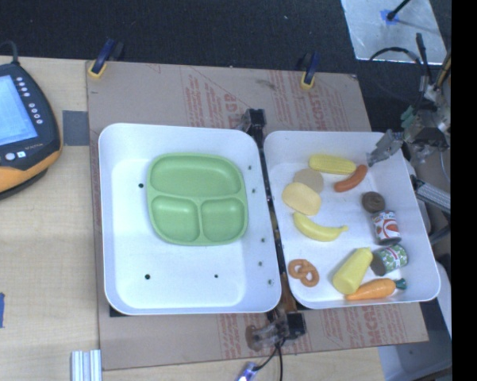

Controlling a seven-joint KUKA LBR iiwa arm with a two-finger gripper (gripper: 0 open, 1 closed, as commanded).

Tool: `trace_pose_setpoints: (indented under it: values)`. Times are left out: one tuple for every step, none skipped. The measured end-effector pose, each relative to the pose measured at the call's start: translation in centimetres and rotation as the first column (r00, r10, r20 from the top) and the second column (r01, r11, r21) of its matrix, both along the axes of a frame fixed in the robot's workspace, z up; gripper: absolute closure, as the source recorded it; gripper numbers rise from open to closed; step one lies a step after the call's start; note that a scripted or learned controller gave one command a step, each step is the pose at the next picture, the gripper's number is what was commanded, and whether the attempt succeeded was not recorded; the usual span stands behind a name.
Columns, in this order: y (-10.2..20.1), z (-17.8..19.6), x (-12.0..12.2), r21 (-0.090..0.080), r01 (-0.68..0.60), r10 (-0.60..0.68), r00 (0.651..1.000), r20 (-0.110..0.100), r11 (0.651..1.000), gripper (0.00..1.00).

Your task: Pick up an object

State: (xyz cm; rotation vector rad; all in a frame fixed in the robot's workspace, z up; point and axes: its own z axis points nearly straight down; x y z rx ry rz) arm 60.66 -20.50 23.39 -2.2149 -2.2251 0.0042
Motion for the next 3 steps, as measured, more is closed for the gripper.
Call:
trace_pose_setpoints:
  values:
    - [-0.5, -12.9, 3.8, 0.001, -0.003, 0.003, 1.000, -0.004, 1.000, 0.00]
    - [-0.6, -14.2, 3.0, 0.000, -0.001, 0.001, 1.000, -0.002, 1.000, 0.00]
    - [-0.7, -12.6, 4.5, 0.001, 0.000, 0.000, 1.000, 0.002, 1.000, 0.00]
